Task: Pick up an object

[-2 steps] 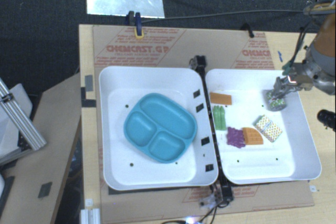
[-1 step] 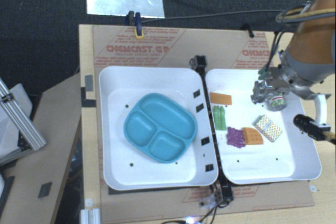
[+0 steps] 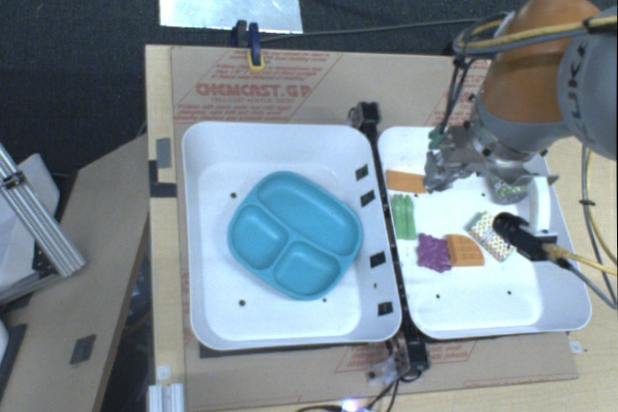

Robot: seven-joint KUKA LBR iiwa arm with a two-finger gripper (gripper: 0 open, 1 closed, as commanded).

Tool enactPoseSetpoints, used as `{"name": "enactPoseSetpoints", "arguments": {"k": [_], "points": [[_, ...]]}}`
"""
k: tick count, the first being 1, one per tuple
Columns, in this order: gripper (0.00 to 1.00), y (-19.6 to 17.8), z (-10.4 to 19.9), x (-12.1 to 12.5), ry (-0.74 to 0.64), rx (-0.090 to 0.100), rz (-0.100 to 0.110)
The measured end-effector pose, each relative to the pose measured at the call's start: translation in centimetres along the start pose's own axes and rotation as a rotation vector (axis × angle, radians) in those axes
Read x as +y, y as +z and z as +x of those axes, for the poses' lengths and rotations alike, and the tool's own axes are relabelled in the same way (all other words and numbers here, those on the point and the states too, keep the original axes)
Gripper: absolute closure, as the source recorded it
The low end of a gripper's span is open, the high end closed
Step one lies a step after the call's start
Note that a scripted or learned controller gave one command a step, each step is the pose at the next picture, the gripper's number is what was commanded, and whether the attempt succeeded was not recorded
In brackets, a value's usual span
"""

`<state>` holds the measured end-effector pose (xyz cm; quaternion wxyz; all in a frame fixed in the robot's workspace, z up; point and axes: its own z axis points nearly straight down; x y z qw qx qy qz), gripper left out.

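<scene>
Step in hand: approach for a grasp. The gripper (image 3: 437,175) sits low over the back of the right bin (image 3: 483,299), just beside an orange block (image 3: 406,180), which lies flat near the bin's left wall. How far the tool is open cannot be told from this angle, and nothing is seen held in it.

Likely target: the orange block, being closest. The next move calls for a short shift toward the left wall, centring over the block, then a straight descent and a close.

Nearby: green piece (image 3: 404,215) in front of the block, then purple piece (image 3: 434,252) touching a waffle-like orange piece (image 3: 464,250). The bin wall crowds the block's far side. The left bin (image 3: 290,150) holds a blue plate (image 3: 294,233), well apart.
</scene>
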<state>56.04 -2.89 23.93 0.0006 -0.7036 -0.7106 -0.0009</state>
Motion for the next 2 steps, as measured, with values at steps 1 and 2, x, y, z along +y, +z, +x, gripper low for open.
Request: {"name": "enactPoseSetpoints", "arguments": {"k": [1,2], "points": [[1.00,1.2,5.9,0.4,0.000,0.000,0.000],[1.00,0.3,11.6,1.1,-0.001,0.000,-0.002]]}}
